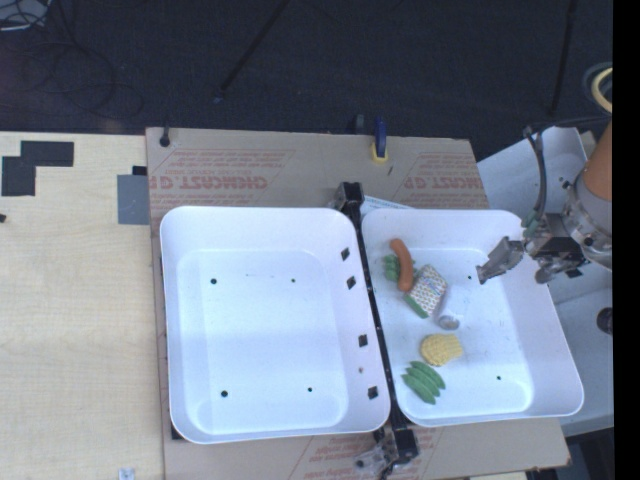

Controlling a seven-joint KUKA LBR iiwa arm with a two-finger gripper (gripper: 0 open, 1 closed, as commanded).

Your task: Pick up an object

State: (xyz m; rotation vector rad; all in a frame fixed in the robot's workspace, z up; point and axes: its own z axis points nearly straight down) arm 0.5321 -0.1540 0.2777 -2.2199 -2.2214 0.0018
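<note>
Pale wood tabletop (70, 318) carried two white bins. Toys lay in the right bin (540, 398): an orange carrot (402, 261), a checkered packet (428, 290), a yellow corn piece (441, 348) and green pea pods (423, 381). Over that bin's right side hung the tool (520, 261), fingers spread, pinching nothing.

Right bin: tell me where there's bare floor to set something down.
In the right bin, bare floor lies right of the corn and pea pod, below the tool. The left side is crowded: carrot, patterned block.
</note>
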